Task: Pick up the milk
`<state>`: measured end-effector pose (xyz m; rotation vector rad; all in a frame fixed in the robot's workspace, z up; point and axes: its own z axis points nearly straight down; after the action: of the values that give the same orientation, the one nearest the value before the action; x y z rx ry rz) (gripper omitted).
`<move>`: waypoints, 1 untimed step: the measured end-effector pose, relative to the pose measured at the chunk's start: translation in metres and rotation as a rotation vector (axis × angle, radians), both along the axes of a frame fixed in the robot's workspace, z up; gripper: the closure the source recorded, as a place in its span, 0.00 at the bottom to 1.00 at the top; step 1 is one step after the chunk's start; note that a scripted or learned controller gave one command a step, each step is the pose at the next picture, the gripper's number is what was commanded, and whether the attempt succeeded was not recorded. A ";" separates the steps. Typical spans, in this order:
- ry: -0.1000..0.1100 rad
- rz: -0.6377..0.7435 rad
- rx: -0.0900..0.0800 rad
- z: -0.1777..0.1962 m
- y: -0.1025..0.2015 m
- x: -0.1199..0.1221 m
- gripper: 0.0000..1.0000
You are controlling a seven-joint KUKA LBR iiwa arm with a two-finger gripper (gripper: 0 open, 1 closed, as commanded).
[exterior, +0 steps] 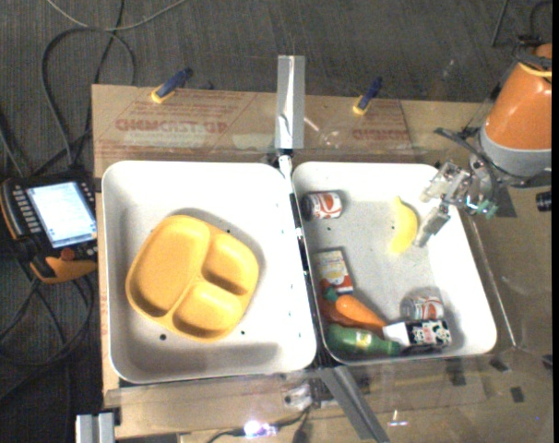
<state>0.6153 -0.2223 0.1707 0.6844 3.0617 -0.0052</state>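
Note:
The milk [431, 335] is a small black-and-white carton lying on its side in the front right corner of the right bin [473, 275]. It touches the neck end of a green bottle [362, 341] and sits just in front of a silver can [423, 305]. My gripper [434, 205] hangs over the bin's back right part, right of a yellow banana [404, 226] and well behind the milk. Its fingers are spread open with nothing between them.
The right bin also holds a red-and-white soda can [323, 205], a small flat box [333, 269] and a carrot [356, 311]. A yellow divided plate [195, 276] lies in the left bin [123, 201]. A pendant [51, 215] rests left of the bench.

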 end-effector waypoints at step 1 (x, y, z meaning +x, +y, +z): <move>0.003 0.208 0.002 -0.017 -0.001 -0.024 0.00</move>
<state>0.5910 -0.2230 0.1541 0.3627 3.1188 -0.0031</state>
